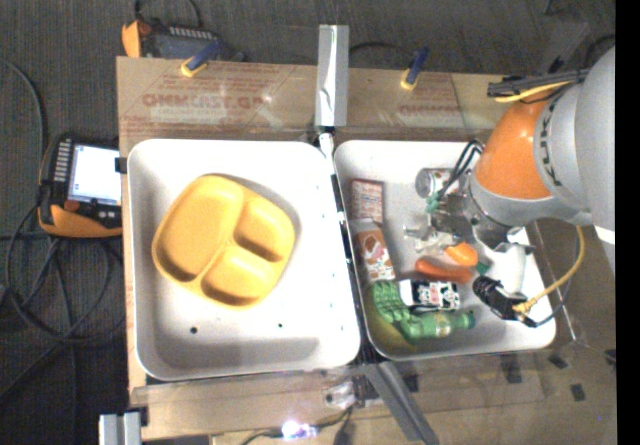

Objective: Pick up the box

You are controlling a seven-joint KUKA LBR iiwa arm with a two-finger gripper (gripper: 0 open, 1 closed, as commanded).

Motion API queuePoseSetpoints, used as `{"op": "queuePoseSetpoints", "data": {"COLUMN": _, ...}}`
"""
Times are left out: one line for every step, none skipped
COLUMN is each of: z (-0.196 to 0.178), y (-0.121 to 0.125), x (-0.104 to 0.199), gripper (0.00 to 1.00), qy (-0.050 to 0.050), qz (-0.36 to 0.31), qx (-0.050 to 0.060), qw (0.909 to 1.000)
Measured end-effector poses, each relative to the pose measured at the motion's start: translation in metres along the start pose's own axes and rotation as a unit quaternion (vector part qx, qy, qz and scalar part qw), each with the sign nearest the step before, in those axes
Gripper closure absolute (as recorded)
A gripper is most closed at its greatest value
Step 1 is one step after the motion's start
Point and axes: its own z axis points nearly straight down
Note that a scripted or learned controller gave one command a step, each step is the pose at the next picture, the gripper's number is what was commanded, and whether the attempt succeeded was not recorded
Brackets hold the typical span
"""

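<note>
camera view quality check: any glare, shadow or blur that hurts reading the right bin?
Camera view: a bright spot of glare at the bench's front edge; the left bin reads evenly lit, with soft shadow around the yellow tray; the arm covers and shades part of the right bin; small items there look soft, labels unreadable.

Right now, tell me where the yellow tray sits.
The yellow tray lies in the left white bin, near its middle, across the divider from the right bin where the arm works.
</note>
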Motion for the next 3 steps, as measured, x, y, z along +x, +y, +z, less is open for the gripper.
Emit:
{"op": "queuePoseSetpoints", "data": {"z": 0.009, "y": 0.029, "x": 0.007, "gripper": 1.00, "qy": 0.001, "qz": 0.077, "qx": 0.003, "qw": 0.9970}}
{"op": "queuePoseSetpoints", "data": {"z": 0.009, "y": 0.030, "x": 0.008, "gripper": 0.00, "qy": 0.001, "qz": 0.077, "qx": 0.001, "qw": 0.9971}}
{"op": "queuePoseSetpoints", "data": {"z": -0.018, "y": 0.108, "x": -0.030, "gripper": 0.00, "qy": -0.002, "qz": 0.079, "qx": 0.007, "qw": 0.9969}}
